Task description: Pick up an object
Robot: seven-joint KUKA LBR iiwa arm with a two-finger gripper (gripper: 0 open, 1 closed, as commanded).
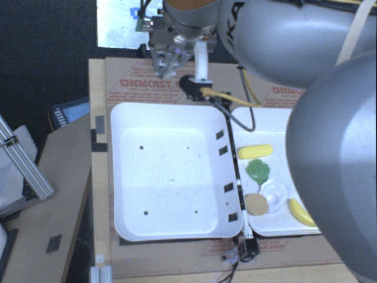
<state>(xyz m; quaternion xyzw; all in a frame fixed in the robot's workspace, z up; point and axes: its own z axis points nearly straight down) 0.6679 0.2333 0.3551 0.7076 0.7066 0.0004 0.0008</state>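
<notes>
"CHEMCAST" in red print on the brown board [141, 82] under the bins; part of "KUKA" on the arm [277, 34].

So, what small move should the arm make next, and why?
Probably swing the gripper toward the right bin and stop above the corn. It hangs past the far edge of the left bin, over cardboard, nothing between its fingers, while the corn, a green piece and a banana lie in the right bin.

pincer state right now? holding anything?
Pincer: above the far edge of the left bin, over the cardboard; open or shut cannot be told; nothing seen between it.
</notes>
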